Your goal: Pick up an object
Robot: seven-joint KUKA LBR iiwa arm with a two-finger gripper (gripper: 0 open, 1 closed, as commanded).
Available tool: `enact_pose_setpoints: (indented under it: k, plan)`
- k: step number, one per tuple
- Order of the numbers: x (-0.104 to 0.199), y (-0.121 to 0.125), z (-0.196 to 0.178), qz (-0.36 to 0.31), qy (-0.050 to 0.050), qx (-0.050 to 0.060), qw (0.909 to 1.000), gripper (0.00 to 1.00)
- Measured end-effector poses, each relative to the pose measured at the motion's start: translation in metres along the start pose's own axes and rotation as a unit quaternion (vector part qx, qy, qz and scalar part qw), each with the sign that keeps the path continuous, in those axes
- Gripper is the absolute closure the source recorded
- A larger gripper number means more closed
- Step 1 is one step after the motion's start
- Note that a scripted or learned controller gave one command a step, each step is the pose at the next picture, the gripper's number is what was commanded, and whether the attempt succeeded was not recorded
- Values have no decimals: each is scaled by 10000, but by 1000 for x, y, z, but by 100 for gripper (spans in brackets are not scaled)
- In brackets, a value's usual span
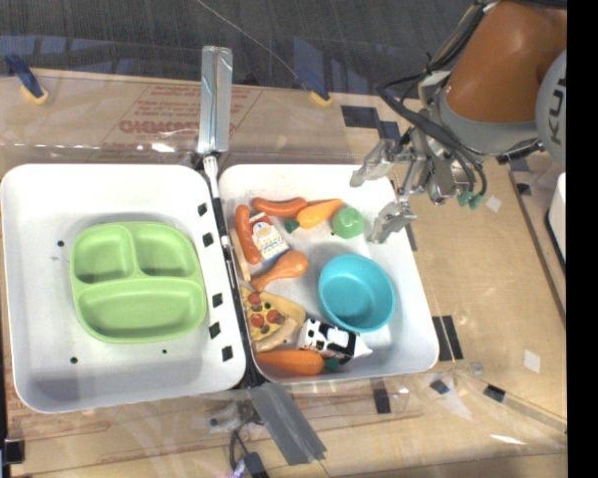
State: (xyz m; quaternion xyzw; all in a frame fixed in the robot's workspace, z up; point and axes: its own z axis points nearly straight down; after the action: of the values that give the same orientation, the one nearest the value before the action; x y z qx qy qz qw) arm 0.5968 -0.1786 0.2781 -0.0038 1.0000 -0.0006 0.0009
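Observation:
The right bin (409, 267) holds several toy foods. Among them are a sausage (279, 207), a carrot (320, 212), a green ball (347, 222), a blue bowl (356, 292), a pizza slice (265, 317), a black-and-white cow (329, 340) and an orange piece (294, 363) at the front. My gripper (382, 197) hangs over the bin's far right part, just right of the green ball. It is open, its fingers (392, 221) spread, with nothing between them.
The left bin (30, 267) holds a green divided plate (137, 282). A red sausage (243, 233), a small carton (267, 239) and an orange drumstick (284, 267) lie by the right bin's left wall. A metal bar (215, 98) stands behind the bins.

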Motion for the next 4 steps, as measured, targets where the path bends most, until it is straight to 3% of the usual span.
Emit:
enact_pose_setpoints:
  k: [1, 2, 3, 4]
  plan:
    - [30, -10, 6, 1394, 12, -3, 9902, 0]
    - [-13, -6, 139, 2801, 42, -4, 9600, 0]
    - [-46, 49, 178, 4262, -73, -33, 9046, 0]
    - [-47, 51, 165, 4218, -74, -35, 9066, 100]
